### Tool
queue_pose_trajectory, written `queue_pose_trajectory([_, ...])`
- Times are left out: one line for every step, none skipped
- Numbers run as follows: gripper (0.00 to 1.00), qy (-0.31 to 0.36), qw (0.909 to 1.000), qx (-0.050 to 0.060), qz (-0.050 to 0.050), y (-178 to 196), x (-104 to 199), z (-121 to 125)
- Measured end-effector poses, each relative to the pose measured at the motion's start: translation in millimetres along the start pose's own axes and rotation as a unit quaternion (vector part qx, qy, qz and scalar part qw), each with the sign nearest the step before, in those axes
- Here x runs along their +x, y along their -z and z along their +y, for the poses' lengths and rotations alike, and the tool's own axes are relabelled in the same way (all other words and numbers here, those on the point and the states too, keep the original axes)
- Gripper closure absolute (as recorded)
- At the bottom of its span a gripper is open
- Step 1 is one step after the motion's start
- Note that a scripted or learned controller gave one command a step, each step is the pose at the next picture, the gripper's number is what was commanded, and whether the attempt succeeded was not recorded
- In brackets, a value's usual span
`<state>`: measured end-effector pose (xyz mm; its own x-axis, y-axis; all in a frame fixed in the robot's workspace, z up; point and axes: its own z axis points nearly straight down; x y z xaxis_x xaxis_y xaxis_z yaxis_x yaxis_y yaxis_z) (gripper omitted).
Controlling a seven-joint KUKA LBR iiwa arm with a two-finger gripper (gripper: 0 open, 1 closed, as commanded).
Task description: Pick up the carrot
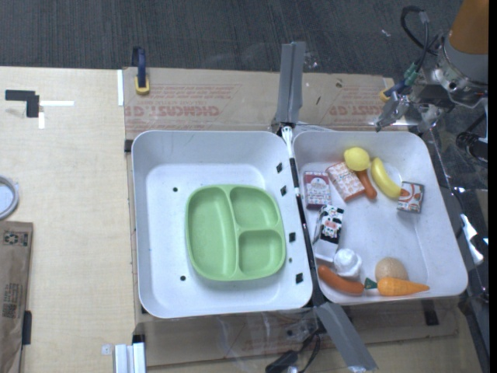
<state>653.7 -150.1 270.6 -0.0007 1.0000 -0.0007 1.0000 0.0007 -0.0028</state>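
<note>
At the near edge of the right bin [446, 208], the carrot [398, 287] lies on its side against the front wall, orange body with its green stub pointing left toward a second orange, sausage-like piece [340, 281] and a small white bottle [346, 262]. A tan egg-shaped item [390, 269] sits just behind the carrot, touching or nearly so. Nothing grips the carrot; it rests on the bin floor, so the pick appears not yet begun. Farther back in the same bin lie a black-and-white carton [331, 224], two reddish packets [329, 184], a small box [411, 196], a banana [384, 177] and a lemon [356, 158]. The left bin [155, 208] holds a green divided plate [235, 232]. At the far right corner, beyond the right bin's back rim, the gripper [404, 103] hangs among cables below the arm's orange band; whether it is wide or narrow I cannot tell from this slant. It is well apart from the carrot, with the whole depth of the bin between them. By my judgement, the whole task remains: travelling to the near wall, descending, closing and lifting.
</note>
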Motion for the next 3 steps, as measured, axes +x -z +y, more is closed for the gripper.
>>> queue_pose_trajectory([0.0, -0.096, 0.9954, 0.001, 0.0, -96, 35, -54])
queue_pose_trajectory([0.0, -0.19, 0.9817, 0.001, 0.001, -154, 46, -143])
queue_pose_trajectory([0.0, -0.333, 0.943, 0.0, 0.0, -58, 19, -176])
